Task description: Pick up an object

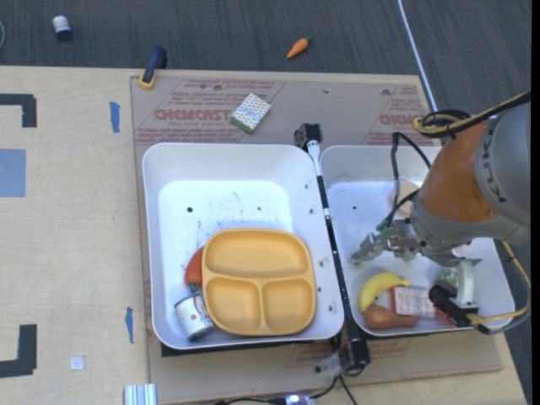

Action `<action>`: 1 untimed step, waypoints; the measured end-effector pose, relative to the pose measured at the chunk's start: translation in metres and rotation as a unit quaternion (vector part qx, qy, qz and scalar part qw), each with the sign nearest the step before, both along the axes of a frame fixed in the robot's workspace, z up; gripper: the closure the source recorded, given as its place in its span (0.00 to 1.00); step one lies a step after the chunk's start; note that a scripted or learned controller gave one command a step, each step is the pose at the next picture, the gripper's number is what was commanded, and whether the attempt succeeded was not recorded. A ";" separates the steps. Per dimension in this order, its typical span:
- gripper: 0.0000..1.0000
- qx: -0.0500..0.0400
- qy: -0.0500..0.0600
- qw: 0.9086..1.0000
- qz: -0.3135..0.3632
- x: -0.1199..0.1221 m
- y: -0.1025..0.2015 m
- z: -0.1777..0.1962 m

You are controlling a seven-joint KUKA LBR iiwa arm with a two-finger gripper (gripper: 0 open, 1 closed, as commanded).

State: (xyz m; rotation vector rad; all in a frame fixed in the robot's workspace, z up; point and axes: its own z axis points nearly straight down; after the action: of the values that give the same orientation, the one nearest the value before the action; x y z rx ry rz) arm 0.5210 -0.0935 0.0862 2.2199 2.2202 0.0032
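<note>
Camera view, arm (pixel 472 175) covering gripper (pixel 371 247)

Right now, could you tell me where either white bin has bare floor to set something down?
Left white bin: bare back half, behind the yellow divided tray. Right white bin: bare back-left corner. Its front is crowded with the yellow banana.

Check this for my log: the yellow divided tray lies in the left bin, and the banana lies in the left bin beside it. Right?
Not quite. The camera view shows the banana in the right bin, near its front edge. The yellow divided tray does lie in the left bin.
</note>
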 end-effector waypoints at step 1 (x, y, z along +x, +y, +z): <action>0.00 0.000 -0.001 1.000 0.000 -0.020 -0.008 0.000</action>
State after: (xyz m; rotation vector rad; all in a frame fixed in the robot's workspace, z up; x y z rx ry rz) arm 0.5009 -0.1018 0.0864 2.2191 2.2185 0.0055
